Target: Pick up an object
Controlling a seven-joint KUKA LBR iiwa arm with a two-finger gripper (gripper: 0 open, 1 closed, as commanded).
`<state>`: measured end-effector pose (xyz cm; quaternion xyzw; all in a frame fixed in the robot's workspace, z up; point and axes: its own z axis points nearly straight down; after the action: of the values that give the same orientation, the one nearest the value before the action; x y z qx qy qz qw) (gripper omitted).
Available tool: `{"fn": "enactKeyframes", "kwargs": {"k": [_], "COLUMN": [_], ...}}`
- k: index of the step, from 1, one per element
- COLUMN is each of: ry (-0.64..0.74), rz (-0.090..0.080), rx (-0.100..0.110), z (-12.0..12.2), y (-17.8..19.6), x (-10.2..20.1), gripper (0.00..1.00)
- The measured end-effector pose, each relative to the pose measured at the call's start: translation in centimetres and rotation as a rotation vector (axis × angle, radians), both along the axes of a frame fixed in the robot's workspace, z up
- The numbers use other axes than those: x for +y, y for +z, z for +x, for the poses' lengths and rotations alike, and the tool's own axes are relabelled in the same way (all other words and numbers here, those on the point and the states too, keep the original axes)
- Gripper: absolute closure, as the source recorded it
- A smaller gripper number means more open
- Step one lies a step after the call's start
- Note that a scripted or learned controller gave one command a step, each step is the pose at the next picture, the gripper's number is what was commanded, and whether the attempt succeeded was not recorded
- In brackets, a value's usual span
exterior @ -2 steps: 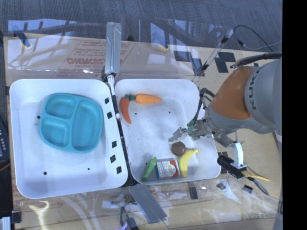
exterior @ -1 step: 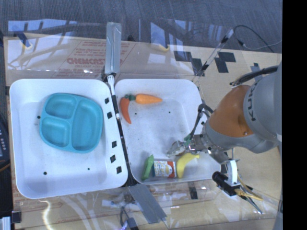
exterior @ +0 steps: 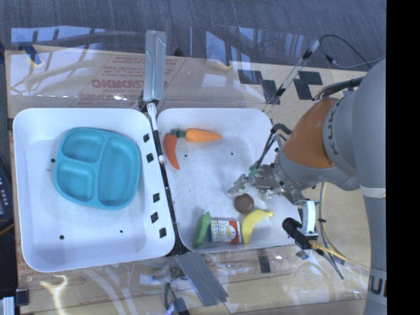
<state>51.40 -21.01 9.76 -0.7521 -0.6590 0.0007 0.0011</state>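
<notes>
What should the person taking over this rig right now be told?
Gripper: low in the right bin, just above the brown ball; whether it is open or shut cannot be told, nothing seen held.
Right bin: two carrots at the far left corner; green piece, small can and banana along the near wall.
Left bin: blue divided plate.
Done: no pick visible. Left: grasp and lift one object.

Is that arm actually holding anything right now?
Cannot be told. The gripper sits just above a brown round object; nothing visibly held.
</notes>
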Motion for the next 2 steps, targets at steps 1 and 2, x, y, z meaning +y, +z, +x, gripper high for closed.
{"fn": "enactKeyframes", "kwargs": {"k": [1, 2], "ry": [0.021, 0.136], "rz": [0.000, 0.000], "rx": [-0.001, -0.002], "z": [-3.7, 1.4], "y": [-0.5, -0.5], "x": [2.8, 3.1], "gripper": [0.00, 0.00]}}
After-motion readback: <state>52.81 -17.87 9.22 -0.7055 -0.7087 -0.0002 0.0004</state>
